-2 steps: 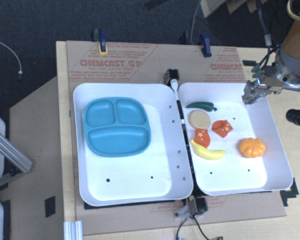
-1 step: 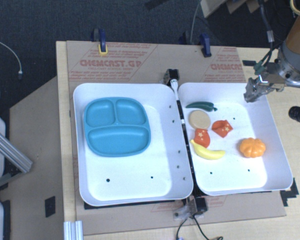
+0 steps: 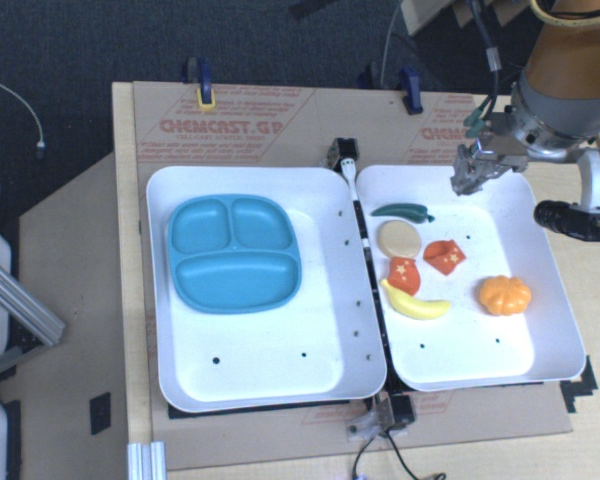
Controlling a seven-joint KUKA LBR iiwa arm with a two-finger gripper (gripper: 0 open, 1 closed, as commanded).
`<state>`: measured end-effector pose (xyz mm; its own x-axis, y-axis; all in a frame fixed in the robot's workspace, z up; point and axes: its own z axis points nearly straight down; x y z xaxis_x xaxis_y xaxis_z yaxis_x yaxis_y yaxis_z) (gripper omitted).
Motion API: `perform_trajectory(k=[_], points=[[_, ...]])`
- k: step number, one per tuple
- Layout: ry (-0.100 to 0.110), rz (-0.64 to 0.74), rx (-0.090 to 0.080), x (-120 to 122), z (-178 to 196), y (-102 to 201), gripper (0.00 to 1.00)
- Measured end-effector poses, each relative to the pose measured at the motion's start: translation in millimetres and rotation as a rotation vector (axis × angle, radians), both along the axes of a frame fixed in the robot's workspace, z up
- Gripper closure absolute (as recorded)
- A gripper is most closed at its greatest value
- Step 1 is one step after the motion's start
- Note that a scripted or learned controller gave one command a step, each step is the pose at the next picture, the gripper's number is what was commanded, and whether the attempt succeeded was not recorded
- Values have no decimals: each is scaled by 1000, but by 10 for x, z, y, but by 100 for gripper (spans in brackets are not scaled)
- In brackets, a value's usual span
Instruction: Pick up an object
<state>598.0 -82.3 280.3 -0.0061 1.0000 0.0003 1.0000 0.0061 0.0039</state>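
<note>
The worktop (image 3: 270, 118) carries two white bins. Lower right of the frame, the right bin (image 3: 540, 358) contains a banana (image 3: 416, 306), orange pumpkin (image 3: 505, 294), two red pieces, a beige disc (image 3: 399, 238) and a green pepper (image 3: 404, 211). The left bin (image 3: 270, 368) holds a blue divided plate (image 3: 235, 253). Upper right, the hand (image 3: 477, 172) hangs above the bin's far rim, holding nothing; its width cannot be determined.

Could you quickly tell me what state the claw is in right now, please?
Claw: above the right bin's far edge, nothing between its fingers; open or shut cannot be told.
</note>
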Motion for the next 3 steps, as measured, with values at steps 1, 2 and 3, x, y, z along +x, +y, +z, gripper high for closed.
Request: perform_trajectory(k=[1,2,3], points=[[8,0,2,43,-166,520,100],[0,0,1,298,-226,989,100],[1,-1,1,433,-273,1444,100]])
